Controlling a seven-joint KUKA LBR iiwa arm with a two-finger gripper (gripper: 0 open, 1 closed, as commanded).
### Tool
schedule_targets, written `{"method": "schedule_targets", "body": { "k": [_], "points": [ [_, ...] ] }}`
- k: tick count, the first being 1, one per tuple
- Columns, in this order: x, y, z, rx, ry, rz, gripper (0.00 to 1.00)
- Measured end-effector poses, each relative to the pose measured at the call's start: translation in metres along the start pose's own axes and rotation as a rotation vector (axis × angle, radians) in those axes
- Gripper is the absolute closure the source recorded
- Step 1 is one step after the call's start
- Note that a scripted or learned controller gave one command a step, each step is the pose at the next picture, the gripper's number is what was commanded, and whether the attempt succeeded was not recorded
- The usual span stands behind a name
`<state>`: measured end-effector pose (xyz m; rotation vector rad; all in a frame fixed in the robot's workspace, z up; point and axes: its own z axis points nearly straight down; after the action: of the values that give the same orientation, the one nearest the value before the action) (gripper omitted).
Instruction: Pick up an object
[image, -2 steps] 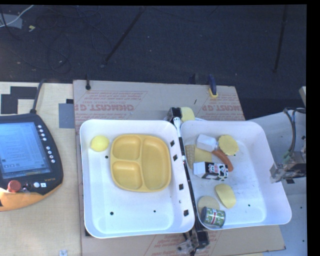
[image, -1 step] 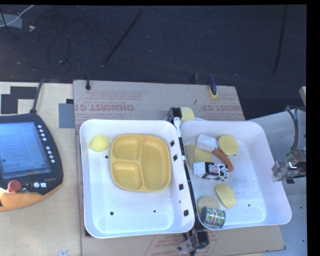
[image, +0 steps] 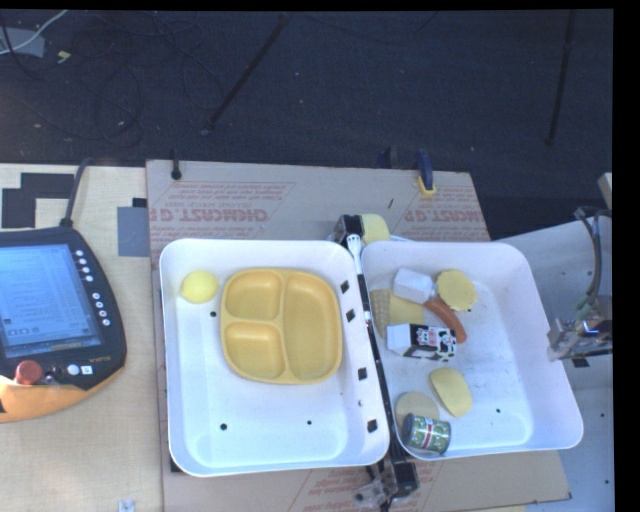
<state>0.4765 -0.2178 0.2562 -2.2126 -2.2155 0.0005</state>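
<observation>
— Nothing is lifted yet, as we read it. Our gripper (image: 580, 335) sits at the right edge, outside the right bin (image: 545, 420) — we cannot tell how it is set.

— So all of the pick is left?

— We judge so. Candidates lie in that bin: a white block (image: 412, 283), a cow-patterned carton (image: 432, 342), a green can (image: 428, 434). The left bin (image: 190, 430) has a yellow divided plate (image: 280, 325) and a yellow ball (image: 198, 287).
</observation>
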Motion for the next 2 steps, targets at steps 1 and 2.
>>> {"method": "schedule_targets", "body": {
  "k": [1,2],
  "points": [
    [0.000,0.000,-0.009,0.001,0.001,-0.004,1.00],
    [0.032,0.003,0.138,0.008,0.001,-0.001,1.00]
  ]
}}
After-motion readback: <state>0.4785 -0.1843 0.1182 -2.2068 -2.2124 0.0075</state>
